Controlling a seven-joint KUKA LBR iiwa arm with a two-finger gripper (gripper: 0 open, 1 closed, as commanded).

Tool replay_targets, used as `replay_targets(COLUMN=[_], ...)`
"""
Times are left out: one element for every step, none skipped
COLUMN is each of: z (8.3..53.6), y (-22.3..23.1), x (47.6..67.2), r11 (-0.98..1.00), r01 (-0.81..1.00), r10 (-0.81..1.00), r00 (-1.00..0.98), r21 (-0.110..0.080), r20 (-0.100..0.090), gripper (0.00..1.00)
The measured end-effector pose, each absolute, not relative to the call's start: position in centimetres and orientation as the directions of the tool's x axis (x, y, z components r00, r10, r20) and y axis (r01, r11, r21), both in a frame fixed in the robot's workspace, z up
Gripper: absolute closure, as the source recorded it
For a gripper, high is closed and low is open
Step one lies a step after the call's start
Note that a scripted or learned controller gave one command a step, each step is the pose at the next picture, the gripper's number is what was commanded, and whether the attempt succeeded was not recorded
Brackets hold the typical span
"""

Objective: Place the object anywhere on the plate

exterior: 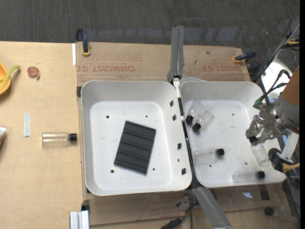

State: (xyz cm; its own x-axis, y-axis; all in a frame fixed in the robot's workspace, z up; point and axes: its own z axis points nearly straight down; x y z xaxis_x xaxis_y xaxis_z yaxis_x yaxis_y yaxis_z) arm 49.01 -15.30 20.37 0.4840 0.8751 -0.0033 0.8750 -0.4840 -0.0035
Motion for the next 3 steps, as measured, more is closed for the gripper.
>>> replay_targets(z=[29.7,12.9,23.8], y=[-18.1,-10.7,4.1], x=[56.8,48.3,55.4], r11=[-0.263,-0.328,-0.269], r01=[0.965,0.945,0.963], r10=[0.965,0.945,0.963], r00=[0.263,0.328,0.269], r21=[-0.002,-0.006,-0.003], r20=[-0.003,-0.001,-0.003], gripper=[1.00,1.00,1.00])
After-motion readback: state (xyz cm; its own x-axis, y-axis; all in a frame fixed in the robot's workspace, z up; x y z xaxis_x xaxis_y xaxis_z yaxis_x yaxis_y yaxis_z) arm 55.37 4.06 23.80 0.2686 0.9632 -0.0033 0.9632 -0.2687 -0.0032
